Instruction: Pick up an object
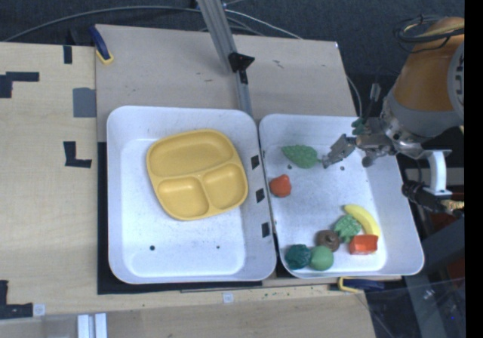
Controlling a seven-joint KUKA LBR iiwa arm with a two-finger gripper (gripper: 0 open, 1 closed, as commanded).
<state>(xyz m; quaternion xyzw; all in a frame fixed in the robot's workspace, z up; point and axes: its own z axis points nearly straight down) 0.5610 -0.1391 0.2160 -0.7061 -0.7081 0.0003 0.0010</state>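
Green leaf-shaped toy (300,155) lies in the right bin (392,178), upper-left part, just beside the gripper (337,152); red ball (280,185) sits below it. You can't tell how far the claw is open, nor that it holds anything. Risk: flat leaf slides off w/ a shallow grasp, or fingers nudge it toward the bin wall.

A yellow divided plate (198,174) lies in the left bin (121,178); a blue clamp (100,44) grips the bench's far corner
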